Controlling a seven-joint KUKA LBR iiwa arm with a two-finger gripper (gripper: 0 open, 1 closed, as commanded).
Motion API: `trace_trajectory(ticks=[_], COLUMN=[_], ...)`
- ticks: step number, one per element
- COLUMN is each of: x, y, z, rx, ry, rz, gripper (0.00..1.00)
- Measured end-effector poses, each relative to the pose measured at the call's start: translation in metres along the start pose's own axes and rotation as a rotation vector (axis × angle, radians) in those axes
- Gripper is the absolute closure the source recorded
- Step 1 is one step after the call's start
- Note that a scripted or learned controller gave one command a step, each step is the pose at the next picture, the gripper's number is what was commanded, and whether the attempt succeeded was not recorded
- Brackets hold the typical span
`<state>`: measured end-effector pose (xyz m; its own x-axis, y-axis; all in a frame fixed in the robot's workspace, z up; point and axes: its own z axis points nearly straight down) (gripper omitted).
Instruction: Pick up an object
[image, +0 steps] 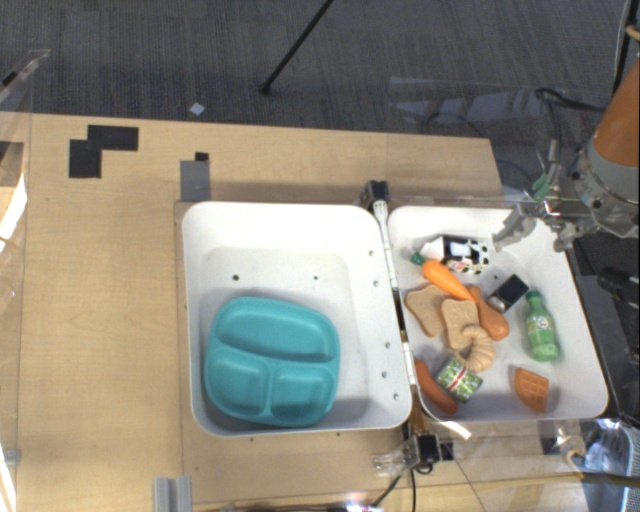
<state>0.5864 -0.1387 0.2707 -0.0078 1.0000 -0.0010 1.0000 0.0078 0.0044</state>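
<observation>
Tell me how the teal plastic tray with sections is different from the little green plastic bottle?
The teal plastic tray with sections is far bigger than the little green plastic bottle. The tray lies in the left white bin by itself; the bottle lies in the right white bin among many toy foods. The tray is wide and flat with three sections; the bottle is narrow and has a label. Both lie flat in a bin.

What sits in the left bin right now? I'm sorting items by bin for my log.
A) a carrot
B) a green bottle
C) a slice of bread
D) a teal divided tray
D: the teal divided tray lies alone in the left bin, while the green bottle, carrot and bread slice all lie in the right bin.
</observation>
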Motion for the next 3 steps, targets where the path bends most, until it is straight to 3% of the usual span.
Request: trace_trajectory(ticks=[1,2,3], x=[-0.002,0.022,0.023], y=[-0.055,-0.005,-0.001], z=[0.128,0.173,0.160], rx=[0.014,-0.017,-0.031], ry=[0.004,0.001,-0.001], rz=[-0.139,0.005,0.000], gripper=[0.00,0.00,1.00])
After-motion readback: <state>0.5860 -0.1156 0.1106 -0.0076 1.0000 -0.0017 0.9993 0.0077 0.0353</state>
